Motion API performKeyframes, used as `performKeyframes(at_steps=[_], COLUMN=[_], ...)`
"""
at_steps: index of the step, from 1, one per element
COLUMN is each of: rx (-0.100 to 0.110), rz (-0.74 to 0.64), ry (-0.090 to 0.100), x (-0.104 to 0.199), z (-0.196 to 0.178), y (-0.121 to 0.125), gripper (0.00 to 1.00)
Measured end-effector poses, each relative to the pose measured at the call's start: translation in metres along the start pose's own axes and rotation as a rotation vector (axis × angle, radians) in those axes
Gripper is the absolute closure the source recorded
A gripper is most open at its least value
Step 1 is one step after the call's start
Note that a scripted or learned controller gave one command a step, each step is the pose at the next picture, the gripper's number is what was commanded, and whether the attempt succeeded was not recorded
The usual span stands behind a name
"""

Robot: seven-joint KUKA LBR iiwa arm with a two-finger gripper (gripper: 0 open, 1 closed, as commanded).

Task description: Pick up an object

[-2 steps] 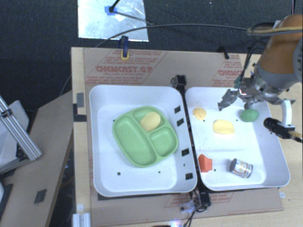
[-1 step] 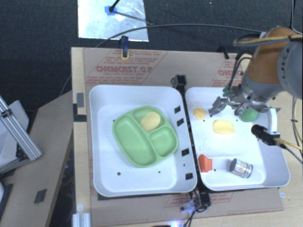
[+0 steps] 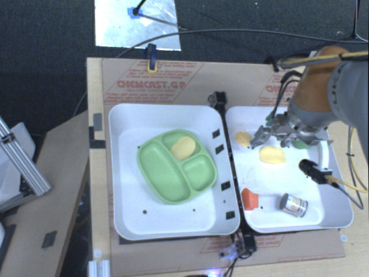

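Progress is slight, as you can judge from the camera view: the hand (image 3: 260, 136) hangs low over the right bin (image 3: 337, 215) with nothing showing in its grip. You cannot tell from this slant how wide it stands. A small yellow lump (image 3: 243, 138) lies just beside it toward the divider, and a larger yellow piece (image 3: 272, 154) lies just below. Either may be the target, so closing, lifting and clearing the bin all remain.

Both yellow pieces look smooth, rounded and matte, perhaps plastic toy food. A green thing (image 3: 300, 143) is half hidden by the wrist. Nearer you sit a squarish orange-red block (image 3: 249, 198) and a small can (image 3: 293, 205) on its side, shiny metal with a label and likely to roll.

The left bin (image 3: 130, 212) holds a green divided plate (image 3: 170, 180) of glossy moulded plastic, with a pale yellow oval (image 3: 183, 148) in its upper compartment. Both bins are shallow, hard and white, resting on the table (image 3: 173, 82), whose top is printed brown board.
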State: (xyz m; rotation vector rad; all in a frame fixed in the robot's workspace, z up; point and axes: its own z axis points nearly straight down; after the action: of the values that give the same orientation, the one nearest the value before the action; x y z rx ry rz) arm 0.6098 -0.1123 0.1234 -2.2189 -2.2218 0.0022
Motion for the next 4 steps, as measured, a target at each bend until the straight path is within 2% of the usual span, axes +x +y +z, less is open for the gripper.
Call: performKeyframes(at_steps=[1, 2, 3, 4], rx=[-0.006, -0.01, -0.007, -0.002], rz=[0.0, -0.003, -0.004, -0.007], ry=[-0.001, -0.002, -0.001, 0.002], x=[0.0, -0.001, -0.002, 0.048], z=[-0.013, -0.074, -0.097, -0.106], y=[0.001, 0.012, 0.013, -0.015], gripper=[1.0, 1.0, 1.0, 1.0])
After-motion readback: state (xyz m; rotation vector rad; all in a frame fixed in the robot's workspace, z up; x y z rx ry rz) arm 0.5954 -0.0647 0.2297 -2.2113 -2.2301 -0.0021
